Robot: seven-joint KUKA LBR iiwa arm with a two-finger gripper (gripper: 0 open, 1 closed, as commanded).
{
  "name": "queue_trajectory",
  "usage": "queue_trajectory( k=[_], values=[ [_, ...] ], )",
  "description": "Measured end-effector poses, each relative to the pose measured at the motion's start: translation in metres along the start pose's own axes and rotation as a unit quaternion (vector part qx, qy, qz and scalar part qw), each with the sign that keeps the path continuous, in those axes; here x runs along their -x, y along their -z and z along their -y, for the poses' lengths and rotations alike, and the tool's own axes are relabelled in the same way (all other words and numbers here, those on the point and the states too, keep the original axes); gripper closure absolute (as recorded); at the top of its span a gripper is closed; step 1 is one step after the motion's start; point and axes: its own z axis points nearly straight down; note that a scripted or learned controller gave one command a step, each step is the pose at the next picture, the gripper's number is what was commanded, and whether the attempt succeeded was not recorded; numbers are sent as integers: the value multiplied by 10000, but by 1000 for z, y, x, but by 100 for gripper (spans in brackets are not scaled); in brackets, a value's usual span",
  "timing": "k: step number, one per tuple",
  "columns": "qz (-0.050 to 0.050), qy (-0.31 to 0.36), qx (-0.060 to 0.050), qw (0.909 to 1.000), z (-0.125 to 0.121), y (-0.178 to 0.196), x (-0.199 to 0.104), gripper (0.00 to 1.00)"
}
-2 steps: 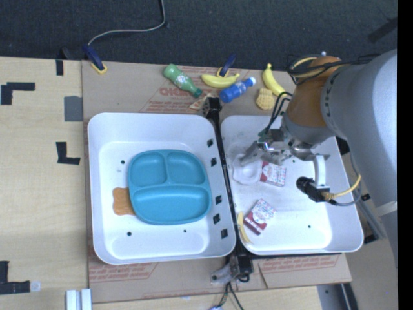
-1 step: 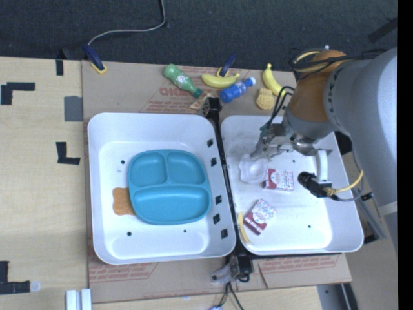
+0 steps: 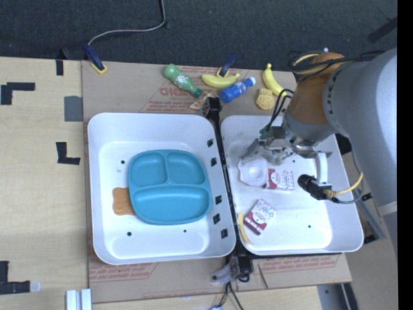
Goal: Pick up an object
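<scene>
Tool (image 3: 274, 148) first: we see it low in the right bin (image 3: 348, 237), just above a white cup (image 3: 253, 172). Sweeping left to right: a blue divided plate (image 3: 170, 186) fills the left bin (image 3: 103, 173), then the cup, a red-and-white packet (image 3: 281, 179) beside it, another packet (image 3: 259, 215) nearer us. Our worry: cup and packet touch, so a descent could nudge both and grip neither. How wide the tool stands, we cannot tell; nothing visibly held.

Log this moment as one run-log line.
gripper: low in right white bin | over clear plastic cup | grasp: cannot tell | blue divided plate: left bin
</scene>
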Motion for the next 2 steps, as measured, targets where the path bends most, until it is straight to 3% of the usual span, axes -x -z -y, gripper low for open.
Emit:
queue_trajectory(
  k=[1,2],
  values=[
    [9,-2,-6,10000,33,-10,0,0],
    [5,-5,16,10000,31,2,0,100]
  ],
)
